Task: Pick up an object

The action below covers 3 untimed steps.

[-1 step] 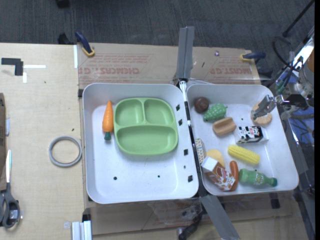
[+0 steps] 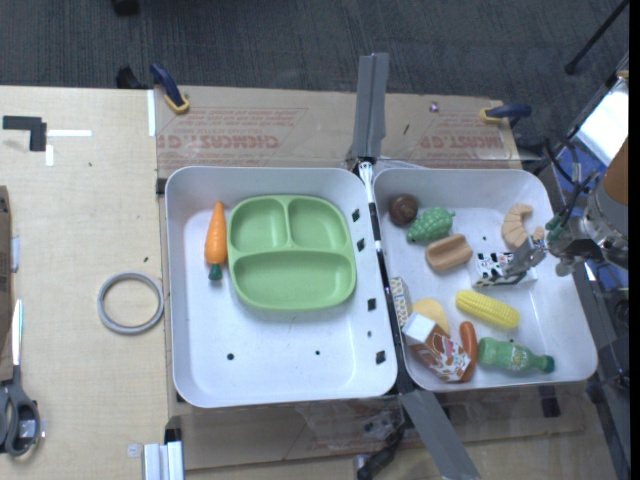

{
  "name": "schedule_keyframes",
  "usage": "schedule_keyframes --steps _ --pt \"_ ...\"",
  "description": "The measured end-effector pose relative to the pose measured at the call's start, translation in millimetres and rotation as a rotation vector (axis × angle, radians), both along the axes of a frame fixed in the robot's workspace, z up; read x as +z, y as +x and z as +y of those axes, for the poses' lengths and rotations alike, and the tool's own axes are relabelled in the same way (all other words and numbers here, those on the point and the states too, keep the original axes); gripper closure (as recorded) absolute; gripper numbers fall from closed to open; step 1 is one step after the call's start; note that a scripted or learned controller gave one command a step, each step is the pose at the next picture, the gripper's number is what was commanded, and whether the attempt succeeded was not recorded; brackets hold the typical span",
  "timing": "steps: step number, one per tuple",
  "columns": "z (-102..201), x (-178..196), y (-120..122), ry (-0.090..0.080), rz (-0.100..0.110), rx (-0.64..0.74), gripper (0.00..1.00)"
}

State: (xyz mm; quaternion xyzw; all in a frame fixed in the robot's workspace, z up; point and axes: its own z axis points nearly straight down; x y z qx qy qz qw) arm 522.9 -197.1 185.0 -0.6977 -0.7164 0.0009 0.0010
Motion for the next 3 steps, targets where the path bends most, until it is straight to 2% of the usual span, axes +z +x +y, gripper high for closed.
schedule_keyframes --steps 1,2,3 --pt "0 0 0 0.0 0.0 0.0 0.0" --pt "40 11 -45 0.001 -0.001 0.132 0.0" --pt "32 -84 -46 0.001 0.0 0.121 0.0"
